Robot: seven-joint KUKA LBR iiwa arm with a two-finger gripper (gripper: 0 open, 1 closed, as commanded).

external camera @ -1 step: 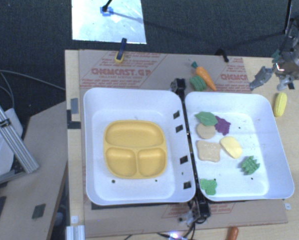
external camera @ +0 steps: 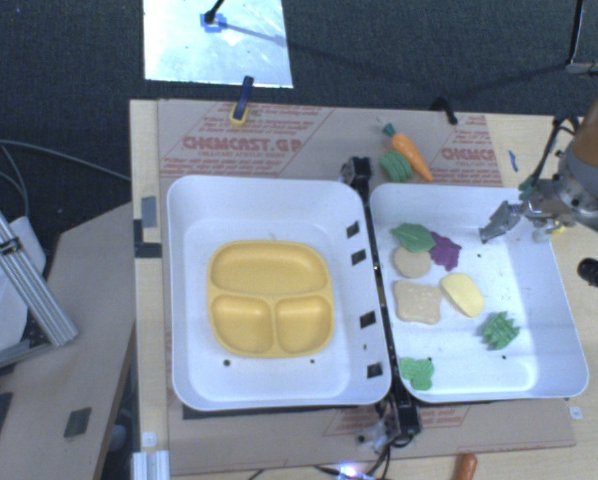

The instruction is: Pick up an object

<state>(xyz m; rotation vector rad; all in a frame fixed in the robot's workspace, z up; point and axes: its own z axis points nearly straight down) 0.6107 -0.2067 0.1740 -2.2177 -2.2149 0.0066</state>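
Toy food pieces lie scattered in the right bin [external camera: 549, 298]: a green leafy piece [external camera: 413, 235] near the top, a purple piece [external camera: 445, 253] just beside it, a round tan piece [external camera: 412, 263] touching the leaf from below, a pale bread-like slice [external camera: 417, 302] under that, a yellow piece [external camera: 462, 294] just beside the slice, a dark green ridged piece [external camera: 499, 330] toward the lower right, and another green piece [external camera: 416, 372] near the bottom left corner; none of them sits between the fingers. From where I stand the gripper [external camera: 501, 221] hangs over the bin's upper right part, well apart from the pieces, and I cannot tell how its jaws stand. The left bin [external camera: 189, 218] holds a yellow divided tray [external camera: 271, 298]; a toy carrot [external camera: 407, 154] lies on the cardboard behind the bins.
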